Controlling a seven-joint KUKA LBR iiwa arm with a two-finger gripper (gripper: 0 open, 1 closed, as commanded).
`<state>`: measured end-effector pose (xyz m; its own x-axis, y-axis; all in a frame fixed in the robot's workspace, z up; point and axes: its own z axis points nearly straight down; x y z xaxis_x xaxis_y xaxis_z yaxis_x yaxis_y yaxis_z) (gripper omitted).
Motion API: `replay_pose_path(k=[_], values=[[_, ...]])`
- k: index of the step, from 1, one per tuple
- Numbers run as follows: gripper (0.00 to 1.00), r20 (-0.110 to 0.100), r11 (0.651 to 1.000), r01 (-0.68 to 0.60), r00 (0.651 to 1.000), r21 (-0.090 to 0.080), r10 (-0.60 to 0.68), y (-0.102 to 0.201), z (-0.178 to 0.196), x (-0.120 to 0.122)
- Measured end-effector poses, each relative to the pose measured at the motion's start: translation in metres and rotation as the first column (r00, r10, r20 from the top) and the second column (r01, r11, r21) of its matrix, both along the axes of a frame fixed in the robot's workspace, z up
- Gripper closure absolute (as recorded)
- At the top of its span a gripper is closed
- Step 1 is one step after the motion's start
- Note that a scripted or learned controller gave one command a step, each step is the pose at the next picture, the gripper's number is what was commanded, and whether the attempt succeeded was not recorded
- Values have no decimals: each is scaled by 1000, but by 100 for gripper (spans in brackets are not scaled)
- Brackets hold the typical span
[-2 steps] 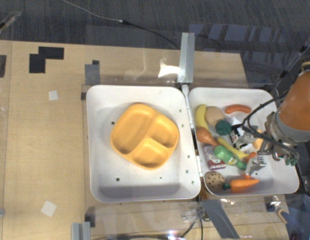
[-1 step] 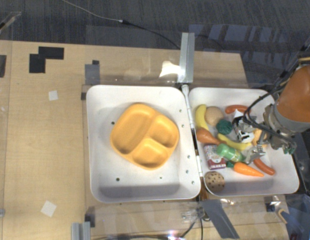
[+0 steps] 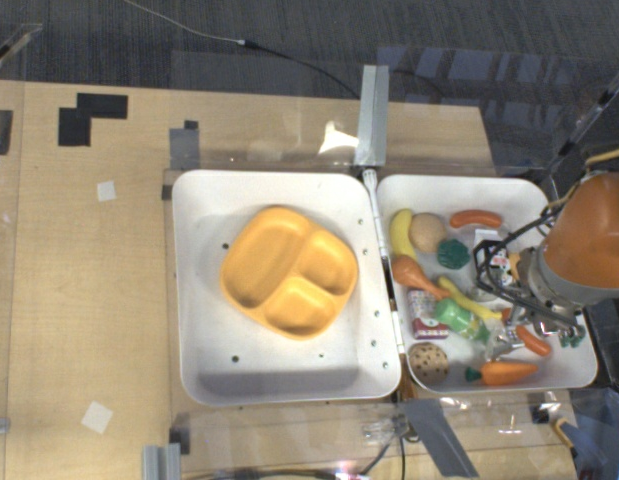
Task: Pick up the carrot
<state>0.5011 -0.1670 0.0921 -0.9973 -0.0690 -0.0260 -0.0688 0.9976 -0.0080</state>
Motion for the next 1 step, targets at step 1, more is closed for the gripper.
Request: replay_pose_path(k=[1], values=[[0, -10, 999, -49, 999, 3, 49, 51, -2, 15]])
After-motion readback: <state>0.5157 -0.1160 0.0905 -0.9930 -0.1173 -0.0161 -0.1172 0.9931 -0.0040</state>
